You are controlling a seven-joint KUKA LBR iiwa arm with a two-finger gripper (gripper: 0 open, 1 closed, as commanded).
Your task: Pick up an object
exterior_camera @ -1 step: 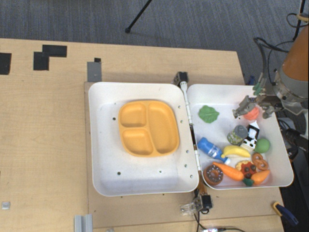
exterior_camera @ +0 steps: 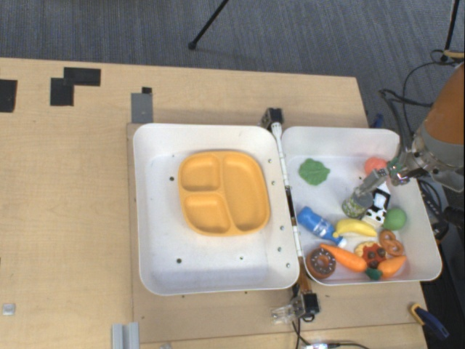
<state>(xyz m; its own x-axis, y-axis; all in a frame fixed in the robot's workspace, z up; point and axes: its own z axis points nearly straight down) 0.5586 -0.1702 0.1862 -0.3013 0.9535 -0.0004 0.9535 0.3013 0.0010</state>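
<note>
The right bin holds a pile of toy foods. Among them are a green leafy piece, a salmon-red piece, a black-and-white toy, a green ball, a banana, a blue bottle, a carrot and a brown round disc. My gripper reaches in from the right and is low in the bin. Its tip is just above the banana, left of the black-and-white toy. Nothing is visibly lifted.
The left bin holds an orange divided plate. A pretzel and small red and orange pieces crowd the right bin's front right corner. A raised ridge separates the two bins.
</note>
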